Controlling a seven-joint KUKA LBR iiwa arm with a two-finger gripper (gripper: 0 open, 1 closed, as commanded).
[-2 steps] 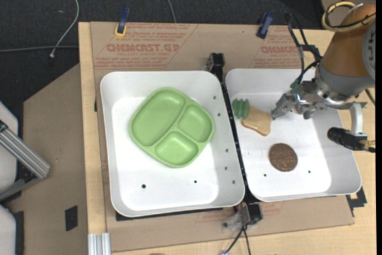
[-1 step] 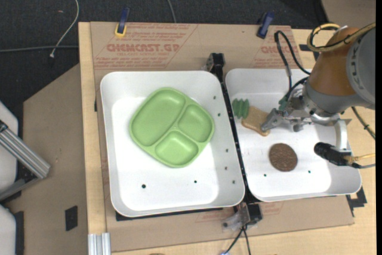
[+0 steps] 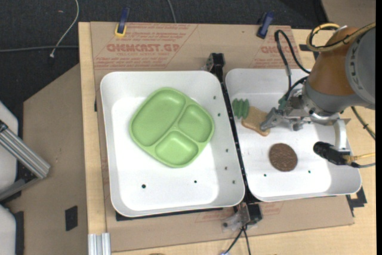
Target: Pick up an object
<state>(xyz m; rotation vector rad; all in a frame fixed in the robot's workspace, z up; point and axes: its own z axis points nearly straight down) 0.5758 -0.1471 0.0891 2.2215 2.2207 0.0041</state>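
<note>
Dark carpet all round, cables trailing across it; cardboard sheet clamped over desk (image 3: 95,128).

Hand (image 3: 270,121) down inside right bin (image 3: 334,185), low over tan piece (image 3: 255,121). Fingers hard to make out under wrist; spread or pressed together, cannot tell. Nothing seen pinched.

Tan piece: flat wedge, likely toy bread, lying near left wall of right bin, touching or just beside green item (image 3: 240,107). Judged light and stiff, smooth-faced, liable to skid on bin floor; best taken across narrow edges. Green item: small, ribbed, probably light plastic; shape too small to name. Brown disc (image 3: 283,157): flat, round, lying apart toward bin front; thin profile judged awkward, grip across the rim advised.

Left bin (image 3: 119,188): green tray (image 3: 172,126) with three compartments, lying slantwise. Wide and rigid; rim the only likely hold.

Writing: red print on cardboard, "CHEMCAST GP" legible near back edge, repeated partly behind right bin. No other labels readable.
</note>
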